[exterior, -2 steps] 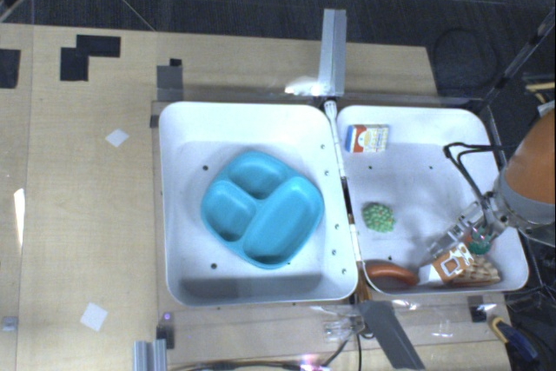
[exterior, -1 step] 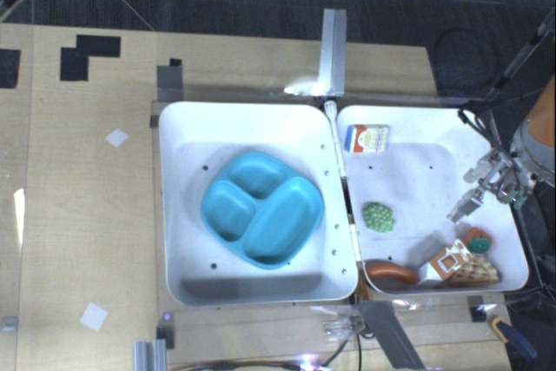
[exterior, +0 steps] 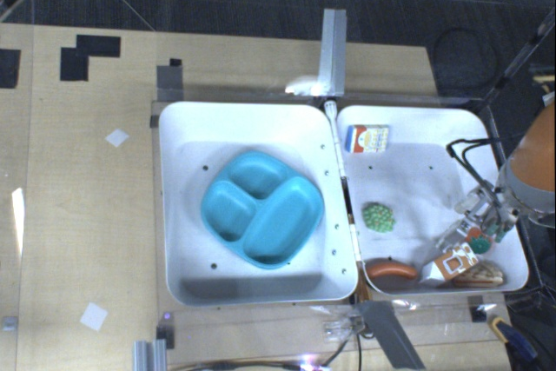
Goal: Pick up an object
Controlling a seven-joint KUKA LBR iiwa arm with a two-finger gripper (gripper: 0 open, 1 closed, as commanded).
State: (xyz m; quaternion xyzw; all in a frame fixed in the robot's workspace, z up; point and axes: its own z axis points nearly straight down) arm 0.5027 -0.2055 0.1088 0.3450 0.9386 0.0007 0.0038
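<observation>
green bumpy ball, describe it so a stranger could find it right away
Look in the right bin, the one without the blue divided plate. The green bumpy ball sits alone near that bin's left wall, below the small printed box and above the brown sausage-shaped item. It is the only green, round thing there.

One fixed camera, mounted above the bench (exterior: 78, 213), looking down at a slant. Near edge of the bench at the bottom of the frame, dark floor beyond its far edge at the top. Both bins inside the frame: left bin (exterior: 187, 187) about centre, right bin (exterior: 417, 126) toward the right side, cut by no edge. Set at a middling height, near enough to make out small items, far enough to take in bare bench well left of the bins. Arm (exterior: 532, 165) entering at the right edge.
</observation>
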